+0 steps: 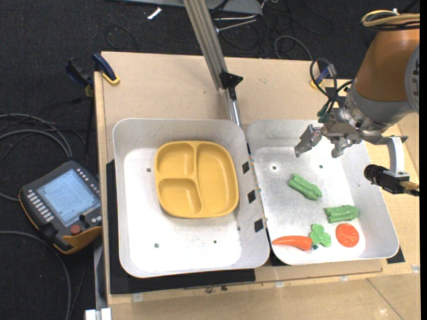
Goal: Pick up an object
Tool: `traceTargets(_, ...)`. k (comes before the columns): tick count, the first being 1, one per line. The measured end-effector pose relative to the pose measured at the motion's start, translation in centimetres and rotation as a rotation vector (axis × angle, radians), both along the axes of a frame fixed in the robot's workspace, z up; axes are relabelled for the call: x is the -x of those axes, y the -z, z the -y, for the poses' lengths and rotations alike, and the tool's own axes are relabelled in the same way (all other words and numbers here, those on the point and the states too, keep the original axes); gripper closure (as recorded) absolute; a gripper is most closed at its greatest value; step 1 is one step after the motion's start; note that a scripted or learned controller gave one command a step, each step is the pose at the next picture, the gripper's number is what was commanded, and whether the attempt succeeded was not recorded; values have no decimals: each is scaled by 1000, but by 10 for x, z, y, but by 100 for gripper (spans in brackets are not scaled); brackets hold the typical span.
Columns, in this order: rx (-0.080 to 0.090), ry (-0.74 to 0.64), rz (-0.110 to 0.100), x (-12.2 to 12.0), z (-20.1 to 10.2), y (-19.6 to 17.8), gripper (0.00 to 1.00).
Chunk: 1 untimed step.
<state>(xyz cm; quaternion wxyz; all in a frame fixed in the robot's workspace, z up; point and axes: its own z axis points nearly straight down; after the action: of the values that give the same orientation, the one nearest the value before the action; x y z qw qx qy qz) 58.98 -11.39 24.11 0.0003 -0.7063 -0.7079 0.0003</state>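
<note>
Camera view, jaws spread, seemingly empty, above green pickle (305, 187) lying diagonally, upper-left to lower-right

Two shallow white bins sitting side by side on the bench: left bin (133, 179), right bin (373, 239).

Left bin holding one item: a yellow divided tray (197, 179) showing three compartments.

Right bin holding five small items:
- three green pieces lying apart: long one (305, 187), blocky one (341, 213), small leafy one (321, 235)
- one orange-red carrot-like piece (292, 243)
- one round red piece (347, 235)

One arm reaching in, carrying one gripper (323, 143).
</note>
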Motion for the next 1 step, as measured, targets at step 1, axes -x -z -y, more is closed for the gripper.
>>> traceTargets(1,-1,1,0,0,0,0,0)
